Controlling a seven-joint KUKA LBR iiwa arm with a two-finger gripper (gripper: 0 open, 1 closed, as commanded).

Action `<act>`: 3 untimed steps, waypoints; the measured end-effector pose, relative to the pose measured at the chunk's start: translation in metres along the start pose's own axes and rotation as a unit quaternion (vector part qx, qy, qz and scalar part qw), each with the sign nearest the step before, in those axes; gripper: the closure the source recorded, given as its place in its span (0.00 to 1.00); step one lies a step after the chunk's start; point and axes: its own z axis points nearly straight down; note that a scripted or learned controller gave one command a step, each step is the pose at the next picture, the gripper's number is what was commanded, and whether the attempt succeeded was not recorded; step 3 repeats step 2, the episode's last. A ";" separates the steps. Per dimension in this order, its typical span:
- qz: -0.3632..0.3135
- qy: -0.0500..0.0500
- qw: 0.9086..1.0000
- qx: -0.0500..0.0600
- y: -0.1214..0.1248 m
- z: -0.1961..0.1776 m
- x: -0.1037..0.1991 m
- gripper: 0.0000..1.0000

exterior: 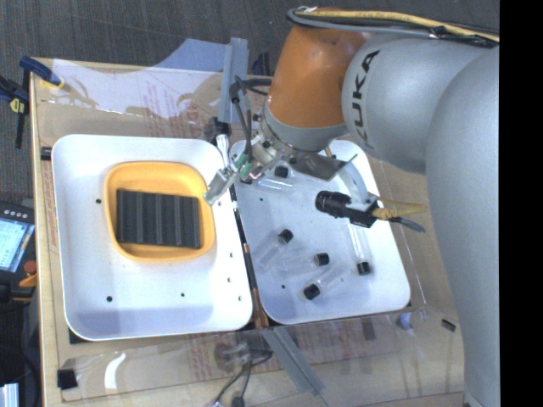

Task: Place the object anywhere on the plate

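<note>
Camera view: found gripper poised over the seam between the bins, just beside the right rim of the yellow plate, probably lined up for a drop. Could not tell whether spread or clamped, or carrying anything. Saw black-capped clear vials lying loose, apart from one another, toward the near edge of the right bin. Noted bare floor in left bin around the plate.
</note>
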 end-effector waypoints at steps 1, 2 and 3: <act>-0.111 0.001 0.994 0.002 0.030 0.053 -0.011 0.00; -0.170 -0.001 0.985 -0.001 0.072 0.042 0.017 0.00; -0.170 -0.001 0.985 -0.001 0.072 0.042 0.017 0.00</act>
